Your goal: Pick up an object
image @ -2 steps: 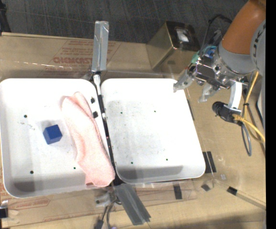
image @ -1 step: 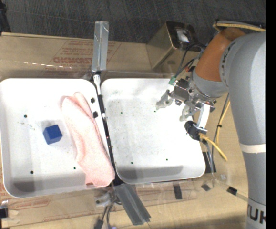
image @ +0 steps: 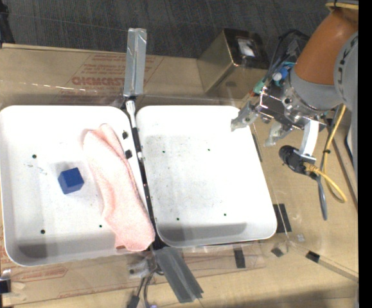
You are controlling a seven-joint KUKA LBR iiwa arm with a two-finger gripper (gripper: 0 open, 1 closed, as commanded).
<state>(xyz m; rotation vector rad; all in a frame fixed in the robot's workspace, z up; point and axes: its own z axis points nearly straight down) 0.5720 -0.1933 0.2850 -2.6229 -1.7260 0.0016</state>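
Jaws spread, nothing between them, over the right bin's far right corner.
Blue cube (image: 71,179) sits in the left bin (image: 18,140), just beside a pink cloth (image: 116,185) draped along that bin's right side, well apart from the gripper (image: 257,126). Right bin (image: 198,172) lies alongside; a cardboard sheet (image: 63,72) lies behind both.
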